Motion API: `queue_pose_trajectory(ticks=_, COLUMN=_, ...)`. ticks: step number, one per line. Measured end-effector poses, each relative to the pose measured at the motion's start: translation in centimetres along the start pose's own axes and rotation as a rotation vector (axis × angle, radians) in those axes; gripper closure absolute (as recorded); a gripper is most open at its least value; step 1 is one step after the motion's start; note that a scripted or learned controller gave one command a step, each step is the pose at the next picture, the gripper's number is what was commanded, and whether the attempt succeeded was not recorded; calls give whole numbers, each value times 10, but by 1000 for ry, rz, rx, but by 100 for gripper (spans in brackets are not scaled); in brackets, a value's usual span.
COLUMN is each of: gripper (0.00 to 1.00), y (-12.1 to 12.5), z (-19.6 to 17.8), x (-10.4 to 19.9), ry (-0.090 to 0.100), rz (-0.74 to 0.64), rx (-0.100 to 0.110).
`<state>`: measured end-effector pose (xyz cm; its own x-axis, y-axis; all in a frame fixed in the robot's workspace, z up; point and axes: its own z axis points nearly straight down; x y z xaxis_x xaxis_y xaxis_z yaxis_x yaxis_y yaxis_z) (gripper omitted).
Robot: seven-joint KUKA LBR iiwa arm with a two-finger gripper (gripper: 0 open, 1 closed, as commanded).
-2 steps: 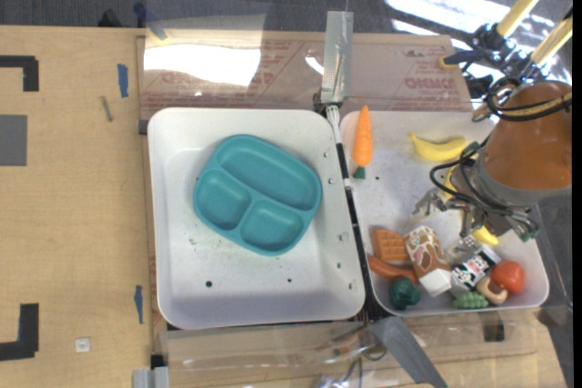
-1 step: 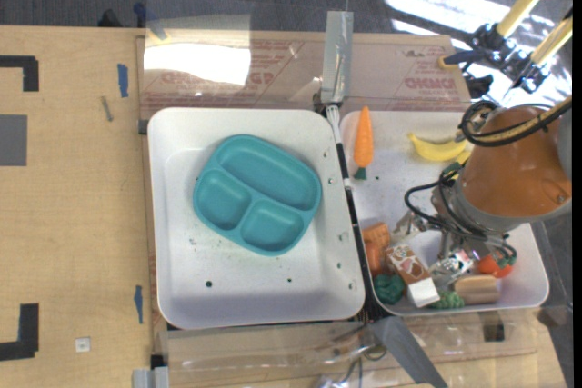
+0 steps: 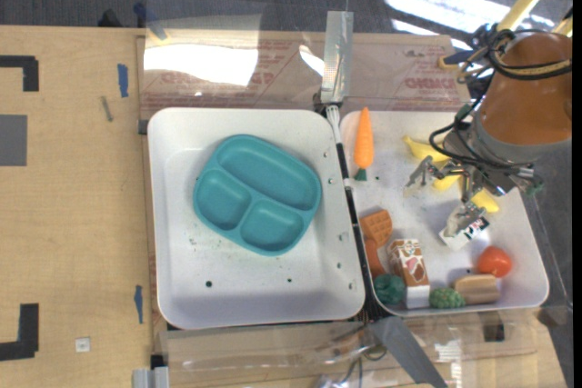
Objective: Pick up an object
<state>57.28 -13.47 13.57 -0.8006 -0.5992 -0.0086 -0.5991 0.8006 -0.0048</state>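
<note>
Banana (image 3: 427, 161) pieces lie in the right bin (image 3: 536, 286) beneath my gripper (image 3: 447, 195), whose fingers look spread with nothing between them, I think; the pick remains undone.

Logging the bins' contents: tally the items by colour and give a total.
Teal: 1, plate
Orange: 2, carrot, waffle
Yellow: 1, banana
Red: 1, tomato
Green: 2, dark piece, broccoli
Tan: 1, bun
White: 1, carton
Total: 9
</note>
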Motion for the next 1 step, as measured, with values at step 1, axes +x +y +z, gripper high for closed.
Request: queue_pose_trajectory(ticks=1, gripper=0, y=50, z=42, x=15, ry=1, rz=-138, rx=-1)
